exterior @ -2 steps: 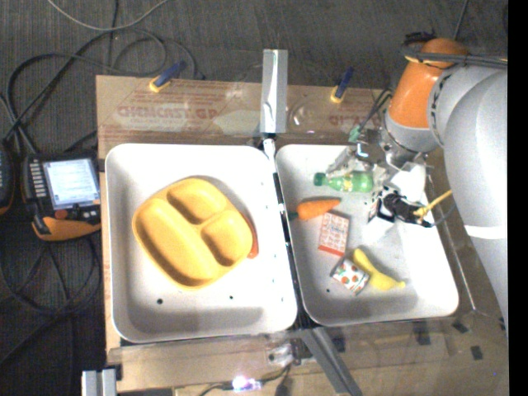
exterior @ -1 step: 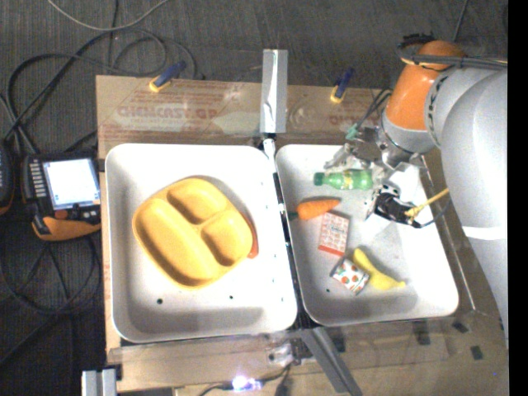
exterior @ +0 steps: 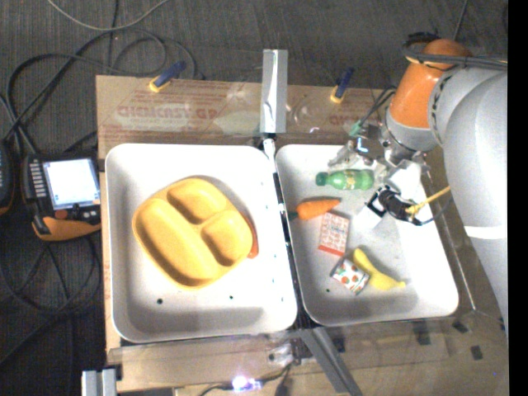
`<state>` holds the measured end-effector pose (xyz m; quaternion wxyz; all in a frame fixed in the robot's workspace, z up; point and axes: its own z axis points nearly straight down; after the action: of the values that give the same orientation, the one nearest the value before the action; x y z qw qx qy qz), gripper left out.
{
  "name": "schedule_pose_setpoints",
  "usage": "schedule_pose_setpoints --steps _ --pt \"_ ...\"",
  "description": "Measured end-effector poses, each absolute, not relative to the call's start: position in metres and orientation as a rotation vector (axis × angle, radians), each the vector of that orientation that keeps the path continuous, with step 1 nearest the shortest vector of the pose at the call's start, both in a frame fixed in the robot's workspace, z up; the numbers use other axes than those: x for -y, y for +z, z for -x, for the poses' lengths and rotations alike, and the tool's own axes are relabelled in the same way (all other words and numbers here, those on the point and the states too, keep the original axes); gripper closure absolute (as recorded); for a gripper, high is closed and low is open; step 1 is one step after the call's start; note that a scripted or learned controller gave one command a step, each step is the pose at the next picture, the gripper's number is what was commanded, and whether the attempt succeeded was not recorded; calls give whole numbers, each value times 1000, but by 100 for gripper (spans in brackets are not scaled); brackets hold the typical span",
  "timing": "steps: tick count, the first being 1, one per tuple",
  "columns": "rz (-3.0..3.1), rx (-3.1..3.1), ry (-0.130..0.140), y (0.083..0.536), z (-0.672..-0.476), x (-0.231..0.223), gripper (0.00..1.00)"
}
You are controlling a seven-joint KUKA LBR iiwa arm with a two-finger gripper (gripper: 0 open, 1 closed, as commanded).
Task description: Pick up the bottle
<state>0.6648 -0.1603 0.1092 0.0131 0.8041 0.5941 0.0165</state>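
The bottle (exterior: 345,178) is green with a pale label and a green cap. It lies on its side near the back of the right bin (exterior: 429,299), cap pointing left. My gripper (exterior: 360,150) hangs just behind and above the bottle's right half, at the bin's far edge. Nothing shows between its fingers, and the bottle rests on the bin floor.
In the right bin, an orange carrot (exterior: 317,209) lies just in front of the bottle, then a small printed card box (exterior: 333,233), a banana (exterior: 376,272) and a strawberry-print box (exterior: 350,277). The left bin (exterior: 132,304) holds a yellow divided plate (exterior: 194,229).
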Motion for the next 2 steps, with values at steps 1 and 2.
schedule_pose_setpoints --steps 1,2 --pt "-2504 -1895 -4 241 -668 163 0" --pt "-2396 -2036 1 106 -642 152 0"
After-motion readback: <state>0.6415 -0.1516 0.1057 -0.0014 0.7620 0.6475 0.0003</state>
